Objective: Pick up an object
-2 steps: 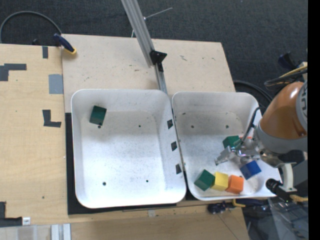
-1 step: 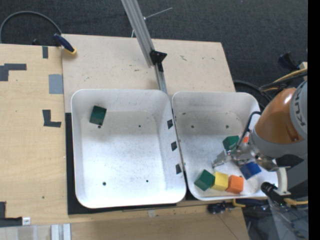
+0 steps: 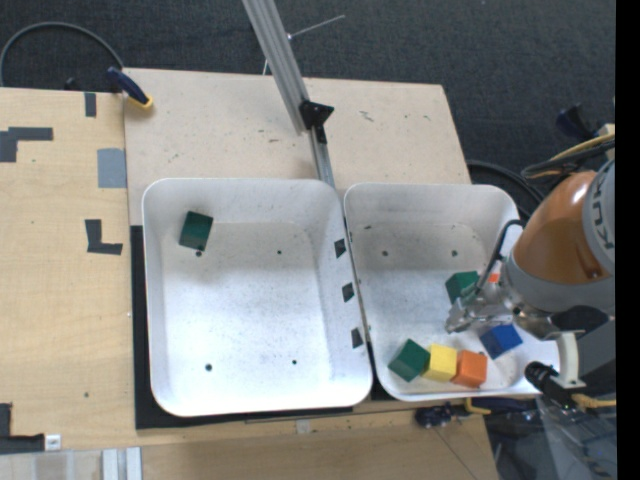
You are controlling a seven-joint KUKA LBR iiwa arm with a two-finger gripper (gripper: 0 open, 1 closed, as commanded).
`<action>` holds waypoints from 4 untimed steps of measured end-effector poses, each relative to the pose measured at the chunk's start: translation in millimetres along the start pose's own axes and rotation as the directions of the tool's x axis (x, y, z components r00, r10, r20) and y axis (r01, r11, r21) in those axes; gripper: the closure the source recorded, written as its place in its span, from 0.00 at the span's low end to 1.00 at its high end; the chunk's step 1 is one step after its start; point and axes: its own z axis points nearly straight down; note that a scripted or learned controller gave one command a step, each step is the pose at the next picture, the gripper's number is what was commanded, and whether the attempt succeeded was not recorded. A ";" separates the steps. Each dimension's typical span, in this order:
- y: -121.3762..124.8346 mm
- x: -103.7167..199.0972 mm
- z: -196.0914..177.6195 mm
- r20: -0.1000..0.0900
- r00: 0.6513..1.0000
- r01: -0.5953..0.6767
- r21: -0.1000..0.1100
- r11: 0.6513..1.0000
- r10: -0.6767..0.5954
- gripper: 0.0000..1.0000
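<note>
two white bins side by side. left bin point(image 3: 160, 368) holds one dark green block point(image 3: 196, 230) near its upper left corner, well apart from the rest. right bin point(image 3: 420, 198) holds a green block point(image 3: 409, 359), yellow block point(image 3: 442, 362) and orange block point(image 3: 471, 368) touching in a row at the lower edge, a blue block point(image 3: 501, 340) just beside them, and a teal block point(image 3: 461, 285) higher up. arm point(image 3: 570, 243) reaches in over the right bin; gripper point(image 3: 470, 313) sits low between teal and blue blocks, nothing seen pinched, spread of the hand cannot be told. blocks look light, rigid, smooth; probably best taken across two flat opposite faces.
</note>
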 end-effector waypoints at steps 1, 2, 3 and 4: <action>4.5 1.6 -42.4 0.003 1.000 0.000 -0.007 1.000 0.000 1.00; -0.6 -3.5 -101.6 0.004 1.000 -0.001 -0.008 1.000 0.001 1.00; -0.2 -3.0 -106.0 0.002 1.000 -0.001 -0.004 1.000 0.001 1.00; 13.2 56.6 -113.6 0.000 1.000 0.006 -0.004 1.000 -0.006 1.00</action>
